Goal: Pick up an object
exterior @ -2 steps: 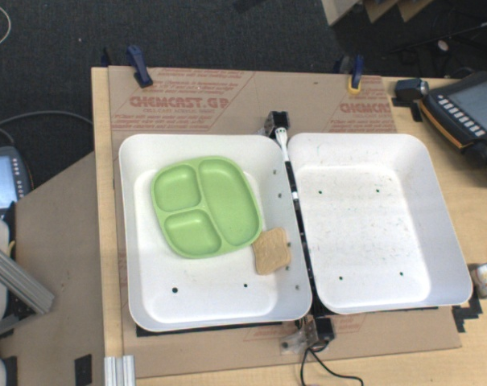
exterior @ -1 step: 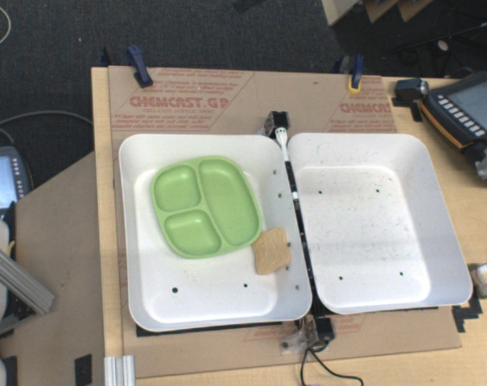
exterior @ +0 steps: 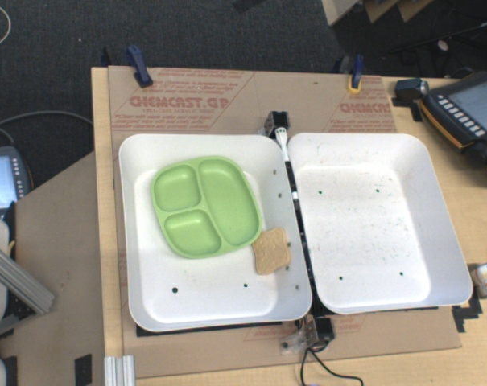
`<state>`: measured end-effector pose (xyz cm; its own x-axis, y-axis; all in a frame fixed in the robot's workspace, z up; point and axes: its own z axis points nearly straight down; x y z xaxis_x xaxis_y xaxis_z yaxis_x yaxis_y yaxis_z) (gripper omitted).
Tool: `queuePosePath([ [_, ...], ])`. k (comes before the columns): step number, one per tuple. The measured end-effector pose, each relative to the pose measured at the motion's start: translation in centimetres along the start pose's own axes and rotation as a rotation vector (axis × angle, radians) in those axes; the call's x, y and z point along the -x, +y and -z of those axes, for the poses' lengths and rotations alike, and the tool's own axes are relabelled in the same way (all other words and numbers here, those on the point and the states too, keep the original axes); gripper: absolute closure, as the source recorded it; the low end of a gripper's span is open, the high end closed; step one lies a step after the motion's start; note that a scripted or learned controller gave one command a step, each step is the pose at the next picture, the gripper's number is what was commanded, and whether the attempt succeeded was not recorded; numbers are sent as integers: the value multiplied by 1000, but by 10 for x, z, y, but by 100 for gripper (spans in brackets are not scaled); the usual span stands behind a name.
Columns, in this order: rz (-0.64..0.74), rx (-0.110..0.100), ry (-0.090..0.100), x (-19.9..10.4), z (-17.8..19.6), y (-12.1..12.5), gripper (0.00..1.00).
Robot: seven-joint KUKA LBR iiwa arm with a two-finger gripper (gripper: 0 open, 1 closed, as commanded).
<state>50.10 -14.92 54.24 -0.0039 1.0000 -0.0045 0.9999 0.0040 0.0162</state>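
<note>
left bin (exterior: 138, 215): green divided plate (exterior: 206, 207), tan piece, maybe a sponge (exterior: 271, 251), touching its lower-right rim | both lie flat, reachable from above | pincer state: cannot tell

A: Grey screen device (exterior: 0, 185) at frame's left edge, cut off; make unreadable.
B: Noted. Black tablet-like unit (exterior: 462, 115) upper right, also clipped by the edge.
A: Tan sponge piece (exterior: 271, 251): its upper left corner touches the green tray (exterior: 205, 207); overlap undeterminable.
B: Small object (exterior: 484, 277) at lower right edge, too cropped to identify.
</note>
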Motion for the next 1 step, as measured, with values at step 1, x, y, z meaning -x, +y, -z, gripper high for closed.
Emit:
queuePosePath([
  [1, -5, -28, 8, -6, -121, -25, 100],
])
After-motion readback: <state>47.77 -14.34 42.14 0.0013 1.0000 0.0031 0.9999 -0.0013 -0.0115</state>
